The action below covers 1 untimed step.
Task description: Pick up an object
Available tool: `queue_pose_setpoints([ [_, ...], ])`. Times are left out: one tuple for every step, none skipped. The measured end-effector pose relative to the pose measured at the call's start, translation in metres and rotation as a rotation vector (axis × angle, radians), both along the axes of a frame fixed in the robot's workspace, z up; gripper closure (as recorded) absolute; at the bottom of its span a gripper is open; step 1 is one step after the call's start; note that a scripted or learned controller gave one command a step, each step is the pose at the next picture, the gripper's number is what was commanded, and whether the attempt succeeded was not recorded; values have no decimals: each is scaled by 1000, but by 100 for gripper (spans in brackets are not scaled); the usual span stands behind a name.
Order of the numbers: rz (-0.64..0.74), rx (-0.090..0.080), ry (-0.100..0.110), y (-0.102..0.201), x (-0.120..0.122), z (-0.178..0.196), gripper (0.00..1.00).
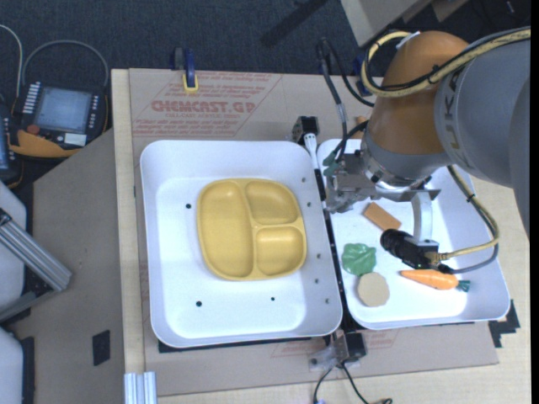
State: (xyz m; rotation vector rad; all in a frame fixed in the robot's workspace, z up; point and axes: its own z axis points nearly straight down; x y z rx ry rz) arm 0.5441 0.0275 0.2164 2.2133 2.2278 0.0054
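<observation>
Candidate items all sit in the right bin (421, 310), in its near-left part. A brown block (381, 216) lies farthest back of the four, set at a slant. Near of it is a green piece (359, 259), close to the bin's left wall. A tan disc (372, 290) lies flat just near of the green piece, almost touching it. A carrot (429, 279) lies to the right of the disc, lengthwise left to right, with its green end pointing right. I see nothing lifted; all four rest on the bin floor.

The claw (344, 190) is low over the far-left part of the right bin, close to the wall shared with the left bin, just far-left of the brown block. The wrist body covers it from above, so I cannot tell whether it is spread or pressed together, or whether it touches anything.

The arm (488, 99) comes in from the right and bends down over the right bin; its orange band (413, 82) sits above the wrist.

The left bin (168, 225) holds a yellow divided plate (251, 227), roughly centred, with one large compartment on the left and two smaller ones on the right.

Both bins stand on the brown tabletop (126, 225). A handheld pendant (59, 112) lies off it at the far left.
</observation>
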Motion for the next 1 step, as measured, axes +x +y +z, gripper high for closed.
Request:
queue_pose_setpoints([
  [0, 0, 1, 53, 3, 12, 100],
])
